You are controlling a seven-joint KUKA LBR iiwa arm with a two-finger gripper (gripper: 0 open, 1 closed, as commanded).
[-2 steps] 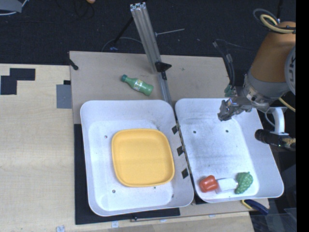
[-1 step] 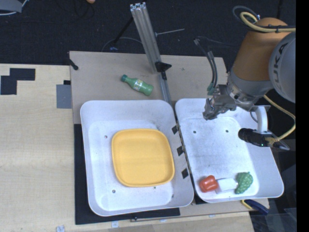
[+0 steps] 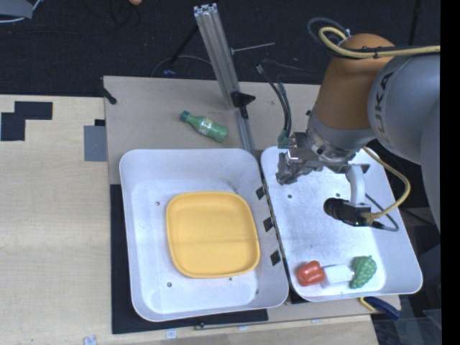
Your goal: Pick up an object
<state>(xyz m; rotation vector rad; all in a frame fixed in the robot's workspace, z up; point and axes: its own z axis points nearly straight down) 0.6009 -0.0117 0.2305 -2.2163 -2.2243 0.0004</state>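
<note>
Camera view shows the likeliest things to pick lying together in the near right corner of the right bin (image 3: 402,264): a small red object (image 3: 310,272), a white piece (image 3: 336,274) just beside it, and a knobbly green object (image 3: 364,271) touching the white piece's far end, all three in a row close to the bin's near wall. The gripper (image 3: 289,167) is well apart from them, up at the far left corner of the same bin, close to the rim that meets the left bin (image 3: 136,192); the pictures do not settle how it stands or whether it has hold of anything, so I cannot tell. A dark part of the arm (image 3: 347,211) hangs over the bin's middle. To do the step well, I judge the arm should travel toward the near corner, centre over one object rather than the cluster, and come down clear of the wall, since the row sits tight against it; the red object at the row's open end looks the easiest to isolate. In the left bin a yellow plate (image 3: 213,233) lies flat, broad and shallow, a poor fit for a pinch. A green bottle (image 3: 205,126) lies on its side on the bench beyond the bins, beside a slanted metal rail (image 3: 221,56).
</note>
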